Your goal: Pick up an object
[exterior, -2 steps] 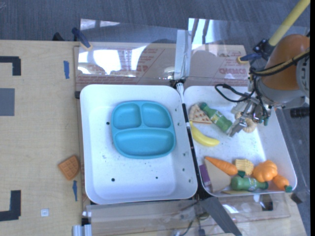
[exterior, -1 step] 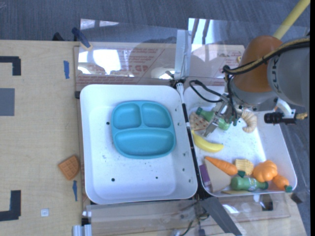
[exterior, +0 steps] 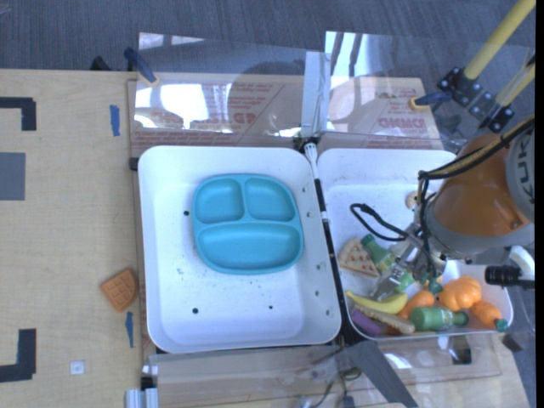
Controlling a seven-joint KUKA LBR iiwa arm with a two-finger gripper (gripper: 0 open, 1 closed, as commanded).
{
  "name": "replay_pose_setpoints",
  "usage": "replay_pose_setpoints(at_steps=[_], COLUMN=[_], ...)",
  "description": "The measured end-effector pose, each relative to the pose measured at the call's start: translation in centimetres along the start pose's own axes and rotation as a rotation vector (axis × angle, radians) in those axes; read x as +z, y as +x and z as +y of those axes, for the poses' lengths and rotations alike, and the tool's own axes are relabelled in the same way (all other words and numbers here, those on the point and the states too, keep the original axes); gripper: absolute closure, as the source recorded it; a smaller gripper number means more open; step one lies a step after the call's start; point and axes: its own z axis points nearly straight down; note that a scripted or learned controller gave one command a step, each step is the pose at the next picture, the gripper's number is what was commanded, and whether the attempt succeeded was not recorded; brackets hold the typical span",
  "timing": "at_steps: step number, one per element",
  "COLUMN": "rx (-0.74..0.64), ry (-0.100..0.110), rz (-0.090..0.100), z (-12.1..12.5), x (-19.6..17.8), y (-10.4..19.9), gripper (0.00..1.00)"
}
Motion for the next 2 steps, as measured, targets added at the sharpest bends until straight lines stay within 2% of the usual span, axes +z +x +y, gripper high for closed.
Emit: replay_pose_setpoints(at_steps=[1, 2], rx=[0.108, 0.134], ry=[-0.001, -0.003], rz=[-0.002, -0.003], z=[3.5, 0.8], x=[0.0, 0.0], y=[-2.4, 0.9], gripper=[0.0, 0.0])
